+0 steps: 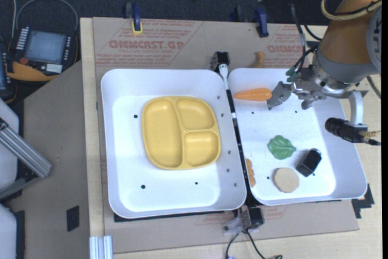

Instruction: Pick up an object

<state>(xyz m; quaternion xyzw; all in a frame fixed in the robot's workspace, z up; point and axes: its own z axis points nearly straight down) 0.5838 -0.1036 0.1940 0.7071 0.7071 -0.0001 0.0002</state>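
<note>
Arm: the grey arm with its orange band (351, 6) comes in from the right and hangs over the far part of the right bin.

Gripper: the gripper (293, 97) sits above the far end of the right bin (330, 191), pointing down at the bin floor.

Fingers: two dark fingers (277, 96) stand spread apart, released, with bare white bin floor showing between them and nothing held.

Carrot: an orange carrot (253, 94) lies flat at the far left of the right bin, close to the bin's left wall, its tip just beside the left finger; whether they touch cannot be told.

Green piece: a small green leafy object (281, 146) lies in the middle of the right bin, nearer than the gripper and apart from it.

Black block: a small black object (309, 162) rests just right of the green piece, toward the near side.

Tan disc: a round tan object (285, 180) lies at the near side of the right bin, just beside the black block.

Left bin: the left bin (121, 179) holds a yellow divided plate (180, 131) with three compartments, lying flat near its middle.

Worktop: both bins sit side by side on a brown board (151, 39) printed with red lettering.
</note>
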